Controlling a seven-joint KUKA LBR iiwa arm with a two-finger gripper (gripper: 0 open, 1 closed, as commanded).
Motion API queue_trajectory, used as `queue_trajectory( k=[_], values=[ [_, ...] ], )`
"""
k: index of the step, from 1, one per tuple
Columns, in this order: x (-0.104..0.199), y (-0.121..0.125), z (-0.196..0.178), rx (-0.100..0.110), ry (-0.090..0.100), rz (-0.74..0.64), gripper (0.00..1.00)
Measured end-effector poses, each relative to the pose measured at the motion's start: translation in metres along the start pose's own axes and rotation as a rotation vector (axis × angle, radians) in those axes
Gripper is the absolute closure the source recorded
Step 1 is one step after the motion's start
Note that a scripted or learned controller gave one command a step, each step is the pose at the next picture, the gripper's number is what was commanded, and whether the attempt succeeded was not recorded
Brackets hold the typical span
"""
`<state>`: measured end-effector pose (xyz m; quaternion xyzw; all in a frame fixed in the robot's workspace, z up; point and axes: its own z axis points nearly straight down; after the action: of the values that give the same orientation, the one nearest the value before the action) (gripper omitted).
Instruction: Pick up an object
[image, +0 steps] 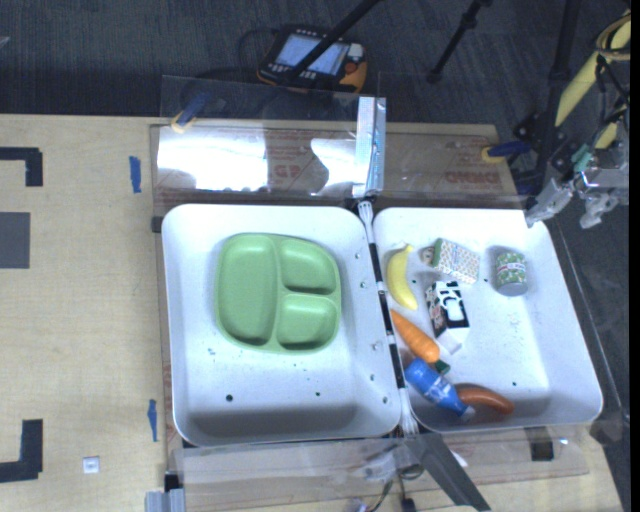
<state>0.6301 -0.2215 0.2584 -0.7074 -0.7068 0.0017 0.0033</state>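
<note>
Legible text: none | clear panel (440, 165) behind the bins: faint reddish print, too blurred to read | handheld screen (310, 55) at top: lit display, characters too small | small carton (458, 262), black-and-white packet (449, 305), round cup (510, 270) in right bin (560, 350): printed patterns, no words readable

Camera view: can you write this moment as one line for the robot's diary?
pincer: above right bin's far right corner | holding: nothing seen | right bin: banana, carrot, small cup | left bin: green tray
</note>
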Motion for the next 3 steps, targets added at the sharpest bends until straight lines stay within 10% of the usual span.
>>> queue_trajectory(
  k=[2,3],
  values=[
    [0.046,0.037,0.034,-0.001,-0.001,-0.091,0.00],
    [0.106,-0.001,0.131,-0.001,-0.001,-0.110,0.00]
  ],
)
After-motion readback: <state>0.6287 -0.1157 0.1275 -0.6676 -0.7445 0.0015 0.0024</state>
